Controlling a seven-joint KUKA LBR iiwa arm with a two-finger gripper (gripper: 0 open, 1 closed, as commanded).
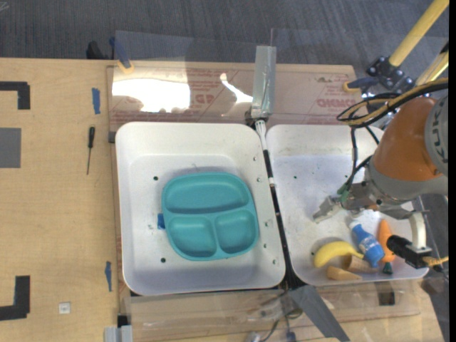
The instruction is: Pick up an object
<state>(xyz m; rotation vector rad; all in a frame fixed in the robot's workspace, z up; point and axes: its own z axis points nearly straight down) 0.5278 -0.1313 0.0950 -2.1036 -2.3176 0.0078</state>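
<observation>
Your claw [329,208] hangs in the right bin [299,162]; you cannot tell how it is set. The banana [335,253], bottle [366,241] and carrot [386,235] lie near its front corner.

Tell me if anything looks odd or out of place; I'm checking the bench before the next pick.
Nothing looks damaged. The right white bin has a dirty, speckled floor, and its yellow banana, blue-capped bottle and orange carrot sit bunched in the near right corner. The teal divided plate lies flat.

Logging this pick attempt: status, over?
Gripper low in right bin, nothing between fingers. Banana, blue bottle, carrot clustered at near corner, ungrasped. Teal tray in left bin.
</observation>
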